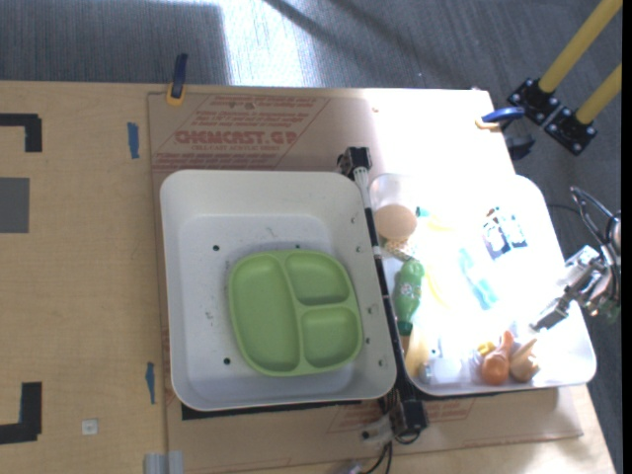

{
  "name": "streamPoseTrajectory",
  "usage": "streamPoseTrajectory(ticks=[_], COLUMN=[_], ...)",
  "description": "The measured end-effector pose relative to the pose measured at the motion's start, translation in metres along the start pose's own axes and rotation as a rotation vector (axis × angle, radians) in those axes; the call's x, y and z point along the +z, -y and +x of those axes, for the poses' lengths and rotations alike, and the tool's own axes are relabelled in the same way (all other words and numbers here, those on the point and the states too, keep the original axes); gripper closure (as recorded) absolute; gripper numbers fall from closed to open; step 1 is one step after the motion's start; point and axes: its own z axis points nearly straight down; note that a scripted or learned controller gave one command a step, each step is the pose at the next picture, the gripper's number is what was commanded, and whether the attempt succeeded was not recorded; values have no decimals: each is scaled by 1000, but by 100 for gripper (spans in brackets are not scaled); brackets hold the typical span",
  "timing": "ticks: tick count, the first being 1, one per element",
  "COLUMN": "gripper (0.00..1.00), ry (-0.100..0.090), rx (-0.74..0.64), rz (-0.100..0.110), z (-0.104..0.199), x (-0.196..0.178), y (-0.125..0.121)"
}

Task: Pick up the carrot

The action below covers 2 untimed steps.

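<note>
The carrot (517,355) is a small orange piece lying in the front right corner of the right bin (563,235), among other orange and tan toy foods. The glare there is strong and blurs its outline. My gripper (555,311) hangs over the bin's right rim, up and to the right of the carrot. It is a short way off and not touching the carrot. Nothing can be seen held in it.
A round orange item (493,367) lies right beside the carrot. A green item (408,289), a yellow one (419,342) and a tan ball (395,222) line the bin's left wall. The left bin (188,265) holds a green divided plate (294,311).
</note>
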Motion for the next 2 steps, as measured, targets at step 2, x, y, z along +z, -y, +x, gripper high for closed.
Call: streamPoseTrajectory(ticks=[2], gripper=[0], ry=[4], rx=[-142], rz=[-2], z=[-1], x=[-89], y=[-2])
